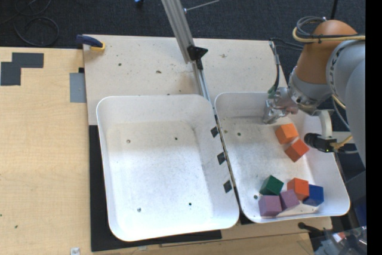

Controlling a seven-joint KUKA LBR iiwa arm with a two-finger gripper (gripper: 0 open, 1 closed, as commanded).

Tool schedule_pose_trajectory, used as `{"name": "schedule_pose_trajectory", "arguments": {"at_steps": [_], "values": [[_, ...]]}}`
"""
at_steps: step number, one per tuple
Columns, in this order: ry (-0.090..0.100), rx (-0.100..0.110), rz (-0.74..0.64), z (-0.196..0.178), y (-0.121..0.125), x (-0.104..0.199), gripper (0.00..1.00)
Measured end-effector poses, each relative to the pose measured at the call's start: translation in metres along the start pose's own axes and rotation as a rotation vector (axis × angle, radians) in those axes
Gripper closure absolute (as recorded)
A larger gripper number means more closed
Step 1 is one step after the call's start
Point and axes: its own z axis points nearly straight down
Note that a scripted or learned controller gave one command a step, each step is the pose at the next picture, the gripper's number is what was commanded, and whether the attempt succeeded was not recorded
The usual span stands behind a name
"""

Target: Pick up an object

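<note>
Hovering at about twelve o'clock in the right bin (pixel 340 200), the gripper (pixel 275 113) sits low over the floor, and whether its jaws stand wide or narrow cannot be told from this slant. Nothing shows between them. Two orange blocks, the upper orange block (pixel 286 132) nearest at the gripper's four o'clock and the lower orange block (pixel 296 150) beyond it, look the easiest targets. A good grasp probably means centring over the upper one, aligning with its flat sides, then descending straight.
</note>
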Motion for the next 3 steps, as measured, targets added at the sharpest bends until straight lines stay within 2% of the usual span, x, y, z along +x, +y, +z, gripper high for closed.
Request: {"name": "schedule_pose_trajectory", "arguments": {"at_steps": [2,3], "values": [[-0.001,-0.007,0.003,-0.107,-0.003,0.007,1.00],[0.002,0.001,0.005,-0.100,-0.003,0.055,1.00]]}}
